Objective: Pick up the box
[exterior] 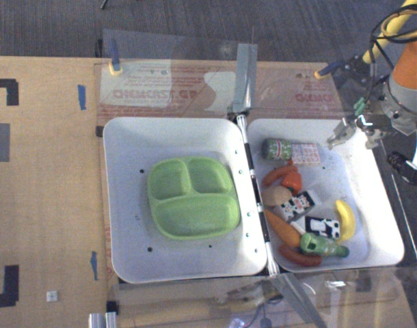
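Note:
A flat pink-and-white box (305, 154) lies at the back of the right bin (379, 203), beside a green can (277, 148). Two small black-and-white cartons (299, 204) (323, 227) sit lower in the same bin. My gripper (352, 135) hovers above the bin's far right corner, up and to the right of the pink box. It is open, with nothing between its fingers (337, 137).
The right bin also holds carrots (284, 228), a red piece (285, 177), a banana (345, 219) and a green bottle (323, 246). A green divided plate (193, 197) lies in the left bin (123, 149). Cables and clamps crowd the right edge.

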Available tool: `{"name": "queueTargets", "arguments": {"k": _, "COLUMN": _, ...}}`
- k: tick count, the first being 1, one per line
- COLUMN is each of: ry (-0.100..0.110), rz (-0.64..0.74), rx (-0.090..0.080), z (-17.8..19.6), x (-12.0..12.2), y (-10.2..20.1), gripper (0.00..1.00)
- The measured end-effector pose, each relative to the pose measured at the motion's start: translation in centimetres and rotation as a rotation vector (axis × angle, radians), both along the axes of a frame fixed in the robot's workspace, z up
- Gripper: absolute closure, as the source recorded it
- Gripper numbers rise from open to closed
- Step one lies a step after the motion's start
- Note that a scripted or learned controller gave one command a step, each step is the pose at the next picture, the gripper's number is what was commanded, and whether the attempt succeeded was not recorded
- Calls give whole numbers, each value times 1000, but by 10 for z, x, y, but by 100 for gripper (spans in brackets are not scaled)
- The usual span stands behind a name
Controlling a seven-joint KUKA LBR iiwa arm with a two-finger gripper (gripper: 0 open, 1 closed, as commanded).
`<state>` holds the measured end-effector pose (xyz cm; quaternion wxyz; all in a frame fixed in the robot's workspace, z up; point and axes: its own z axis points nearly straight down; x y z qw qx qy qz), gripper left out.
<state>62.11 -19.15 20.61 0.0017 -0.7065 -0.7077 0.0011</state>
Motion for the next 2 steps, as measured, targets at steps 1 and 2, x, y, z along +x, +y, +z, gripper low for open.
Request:
{"name": "queueTargets", "arguments": {"k": 1, "ry": -2, "rz": 322, "rx": 1, "z": 4, "x": 8, "y": 18, "gripper": 0}}
{"name": "queueTargets", "arguments": {"k": 2, "ry": -6, "rz": 267, "rx": -2, "z": -121, "x": 16, "y": 19, "gripper": 0}}
